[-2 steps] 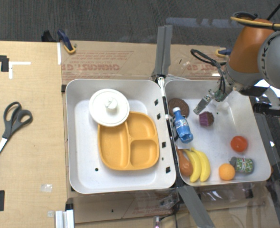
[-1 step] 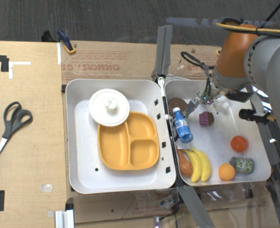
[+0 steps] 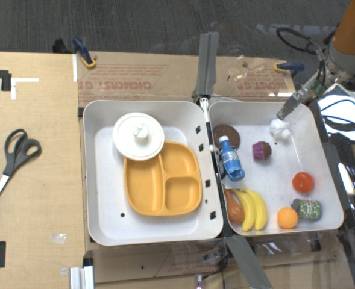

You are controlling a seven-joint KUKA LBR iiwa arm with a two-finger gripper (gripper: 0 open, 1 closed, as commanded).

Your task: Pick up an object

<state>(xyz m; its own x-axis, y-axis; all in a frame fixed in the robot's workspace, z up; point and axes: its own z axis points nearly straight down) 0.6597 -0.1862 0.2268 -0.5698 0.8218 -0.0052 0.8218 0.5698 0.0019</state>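
The right bin (image 3: 322,161) holds a brown round piece (image 3: 226,136), a blue bottle (image 3: 230,159), a purple cupcake (image 3: 261,150), a red tomato (image 3: 302,182), an orange (image 3: 287,218), a green can (image 3: 310,209) and bananas (image 3: 253,208). A small white object (image 3: 279,129) lies near the bin's far wall. My gripper (image 3: 285,112) slants down from the upper right over the bin's far right corner. Its tip is just above the white object; whether they touch is unclear.
The left bin (image 3: 99,179) holds a yellow divided tray (image 3: 163,178) and a round white lid (image 3: 138,135). Scissors (image 3: 14,155) lie on the bench at the left. Cables (image 3: 340,110) hang beside the right bin's far right corner.
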